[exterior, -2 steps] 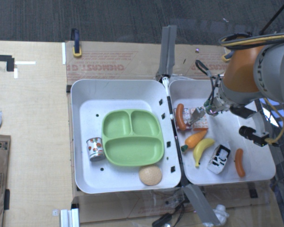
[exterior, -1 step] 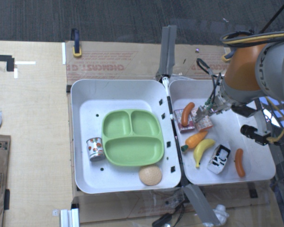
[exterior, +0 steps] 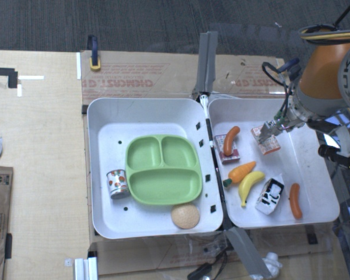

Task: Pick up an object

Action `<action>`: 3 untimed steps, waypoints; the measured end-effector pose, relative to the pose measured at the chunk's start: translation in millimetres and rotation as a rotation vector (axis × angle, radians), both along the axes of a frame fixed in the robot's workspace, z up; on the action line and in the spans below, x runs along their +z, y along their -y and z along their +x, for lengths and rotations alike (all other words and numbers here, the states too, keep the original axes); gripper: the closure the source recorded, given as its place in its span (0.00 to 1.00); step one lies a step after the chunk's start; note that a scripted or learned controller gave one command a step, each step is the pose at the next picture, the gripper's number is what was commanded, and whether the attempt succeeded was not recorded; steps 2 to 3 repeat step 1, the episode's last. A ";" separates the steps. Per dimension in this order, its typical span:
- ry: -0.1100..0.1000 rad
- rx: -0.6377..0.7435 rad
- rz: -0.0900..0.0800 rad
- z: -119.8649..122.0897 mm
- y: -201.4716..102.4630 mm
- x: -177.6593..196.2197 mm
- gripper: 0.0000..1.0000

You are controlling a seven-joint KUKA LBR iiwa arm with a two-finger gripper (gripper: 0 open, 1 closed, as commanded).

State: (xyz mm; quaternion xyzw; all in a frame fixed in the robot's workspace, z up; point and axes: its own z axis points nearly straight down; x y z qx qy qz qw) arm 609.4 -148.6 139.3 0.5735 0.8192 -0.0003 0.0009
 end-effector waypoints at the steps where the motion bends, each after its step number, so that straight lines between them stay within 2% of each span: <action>1: 0.000 -0.244 0.000 48.0 -46.4 58.8 1.00; 3: 0.000 -0.244 0.000 48.0 -46.4 58.8 1.00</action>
